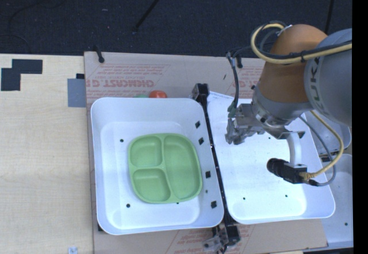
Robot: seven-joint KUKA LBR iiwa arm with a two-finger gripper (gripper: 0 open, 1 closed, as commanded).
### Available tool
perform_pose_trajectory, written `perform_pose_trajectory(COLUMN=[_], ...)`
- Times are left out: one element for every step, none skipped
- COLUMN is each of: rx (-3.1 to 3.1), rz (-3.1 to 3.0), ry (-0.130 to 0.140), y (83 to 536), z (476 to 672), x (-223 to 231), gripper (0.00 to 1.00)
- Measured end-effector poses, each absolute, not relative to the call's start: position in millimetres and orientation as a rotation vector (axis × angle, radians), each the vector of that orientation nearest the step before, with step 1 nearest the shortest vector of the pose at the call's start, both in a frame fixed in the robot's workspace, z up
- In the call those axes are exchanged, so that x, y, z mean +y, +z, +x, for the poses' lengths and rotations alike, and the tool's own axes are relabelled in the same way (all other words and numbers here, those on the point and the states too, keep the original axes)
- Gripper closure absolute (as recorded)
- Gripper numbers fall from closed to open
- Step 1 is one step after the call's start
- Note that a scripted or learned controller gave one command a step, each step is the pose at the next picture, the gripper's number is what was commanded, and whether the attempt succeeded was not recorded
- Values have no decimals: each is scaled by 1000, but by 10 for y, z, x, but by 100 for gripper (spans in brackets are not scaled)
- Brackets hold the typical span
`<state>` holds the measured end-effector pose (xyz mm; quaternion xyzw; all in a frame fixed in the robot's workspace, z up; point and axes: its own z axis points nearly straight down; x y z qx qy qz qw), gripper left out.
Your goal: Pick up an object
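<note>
The arm is at the reaching step, with no object lifted so far as the view shows, and the gripper [234, 135] hangs over the right bin [270, 212] near its left wall, toward the far edge. How it is set and whether it has hold of anything I cannot tell. The likeliest object, a green divided plate [165, 168], lies flat in the middle of the left bin [109, 161], well apart from the gripper across the walls between the bins. The next move calls for crossing that divide and coming down on the plate's rim
</note>
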<state>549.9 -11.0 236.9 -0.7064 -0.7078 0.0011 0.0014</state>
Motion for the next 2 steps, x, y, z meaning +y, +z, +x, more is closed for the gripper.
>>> perform_pose_trajectory(rx=[-2223, -2225], rz=[-2217, -2217], ry=[3, 1], y=[2237, 2244], z=[5734, 5995], x=[346, 869], gripper=[100, 100])
